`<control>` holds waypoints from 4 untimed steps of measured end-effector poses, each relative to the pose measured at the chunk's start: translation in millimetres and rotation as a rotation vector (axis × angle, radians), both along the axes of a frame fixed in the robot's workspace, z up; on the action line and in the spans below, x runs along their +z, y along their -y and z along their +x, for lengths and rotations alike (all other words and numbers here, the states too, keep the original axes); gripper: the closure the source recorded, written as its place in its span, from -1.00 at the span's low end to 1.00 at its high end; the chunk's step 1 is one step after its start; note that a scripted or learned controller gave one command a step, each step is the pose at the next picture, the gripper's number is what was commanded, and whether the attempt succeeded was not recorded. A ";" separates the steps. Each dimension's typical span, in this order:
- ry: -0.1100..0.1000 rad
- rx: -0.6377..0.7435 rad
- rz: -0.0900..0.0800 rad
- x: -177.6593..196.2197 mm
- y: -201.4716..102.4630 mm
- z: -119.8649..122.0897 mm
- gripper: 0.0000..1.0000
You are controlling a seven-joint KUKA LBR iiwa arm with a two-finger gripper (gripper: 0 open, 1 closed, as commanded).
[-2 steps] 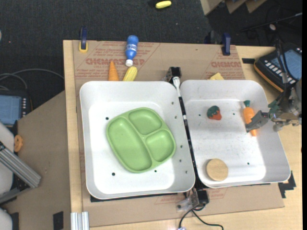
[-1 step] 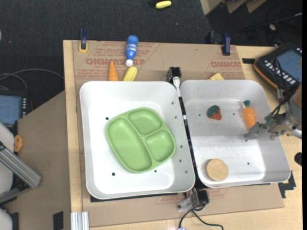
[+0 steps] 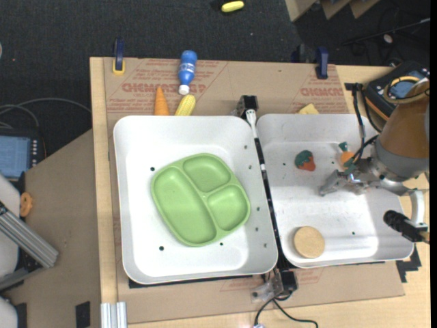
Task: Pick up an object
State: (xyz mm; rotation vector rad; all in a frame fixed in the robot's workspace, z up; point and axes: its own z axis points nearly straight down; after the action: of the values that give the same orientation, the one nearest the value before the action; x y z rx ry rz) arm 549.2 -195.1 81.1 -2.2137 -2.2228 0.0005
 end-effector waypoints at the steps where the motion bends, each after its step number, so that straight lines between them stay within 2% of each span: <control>1: 0.014 0.004 -0.004 4.7 -40.5 98.8 -1.00; 2: 0.013 -0.008 -0.010 66.4 33.6 106.4 -1.00; 3: 0.003 0.000 0.009 2.3 22.5 58.8 -1.00; 4: 0.005 0.000 -0.002 14.6 26.4 59.3 1.00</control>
State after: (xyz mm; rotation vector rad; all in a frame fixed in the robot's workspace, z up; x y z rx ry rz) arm 608.5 -221.5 95.7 -2.2175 -2.2262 -0.0031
